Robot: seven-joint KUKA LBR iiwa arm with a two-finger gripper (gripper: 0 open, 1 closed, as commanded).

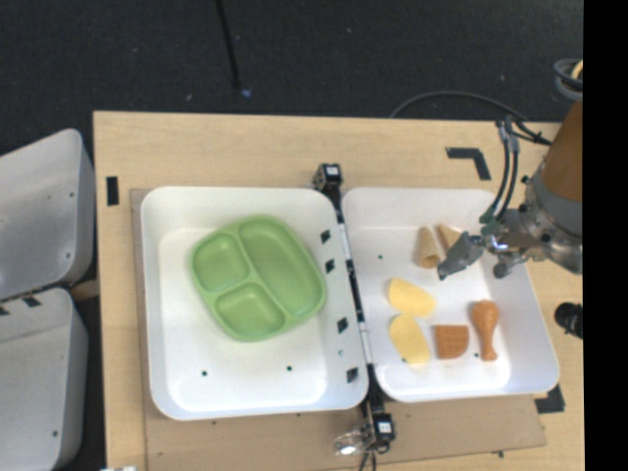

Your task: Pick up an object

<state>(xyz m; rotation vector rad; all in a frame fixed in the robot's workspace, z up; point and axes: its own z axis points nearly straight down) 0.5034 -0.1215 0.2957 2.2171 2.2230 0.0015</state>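
Observation:
Several toy food pieces lie in the right bin. A tan cone-shaped piece is at the back. Two yellow pieces lie near the bin's left side, an orange-brown slice sits in front, and a brown drumstick is to its right. My gripper hangs over the right bin, just right of the tan piece and behind the drumstick. Its fingers are spread, one finger pointing toward the tan piece, and nothing shows between them.
The left bin holds a green divided plate. A black divider with clips runs between the bins. Cables loop from the arm at the right. Bare wooden bench lies behind the bins.

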